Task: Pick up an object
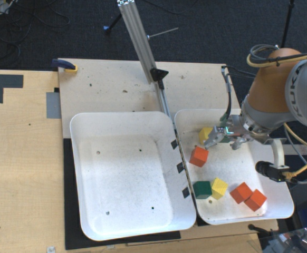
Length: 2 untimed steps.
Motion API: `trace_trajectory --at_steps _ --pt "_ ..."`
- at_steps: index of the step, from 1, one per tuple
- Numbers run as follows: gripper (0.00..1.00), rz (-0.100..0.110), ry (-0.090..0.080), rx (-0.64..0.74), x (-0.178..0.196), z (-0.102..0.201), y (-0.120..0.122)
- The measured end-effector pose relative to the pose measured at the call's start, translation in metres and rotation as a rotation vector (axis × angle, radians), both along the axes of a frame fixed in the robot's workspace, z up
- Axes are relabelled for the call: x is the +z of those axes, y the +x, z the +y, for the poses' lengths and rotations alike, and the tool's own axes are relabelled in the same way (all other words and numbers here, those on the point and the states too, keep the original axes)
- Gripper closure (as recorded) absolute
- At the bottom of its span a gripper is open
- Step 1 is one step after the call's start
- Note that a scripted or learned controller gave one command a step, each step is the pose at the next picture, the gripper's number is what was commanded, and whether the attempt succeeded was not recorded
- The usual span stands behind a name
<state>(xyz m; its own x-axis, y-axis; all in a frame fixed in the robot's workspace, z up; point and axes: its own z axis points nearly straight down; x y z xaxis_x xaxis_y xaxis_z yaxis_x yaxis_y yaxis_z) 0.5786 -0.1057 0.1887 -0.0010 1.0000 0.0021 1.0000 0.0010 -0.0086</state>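
Observation:
The right bin (280,207) holds several blocks. A yellow block (204,134) lies near its back left, with an orange-red block (198,156) just in front of it. Along the front are a green block (201,189), a second yellow block (219,187), a red block (241,192) and an orange block (257,200). My gripper (225,141) hangs over the back of this bin, just right of the first yellow block. Its fingers (213,140) stand spread open with nothing between them.
The left bin (85,141) lies beside the right one, with black clips along the shared wall. A slanted aluminium bar (140,38) rises behind the bins. A blue and yellow clamp (64,65) sits at the bench's back left corner.

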Motion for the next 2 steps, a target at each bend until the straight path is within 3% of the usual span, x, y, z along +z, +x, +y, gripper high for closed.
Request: trace_trajectory --at_steps 1,2 --pt "0.00 -0.005 -0.001 -0.002 0.003 -0.001 0.001" --pt "0.00 0.001 -0.001 -0.003 -0.047 -0.006 -0.008"
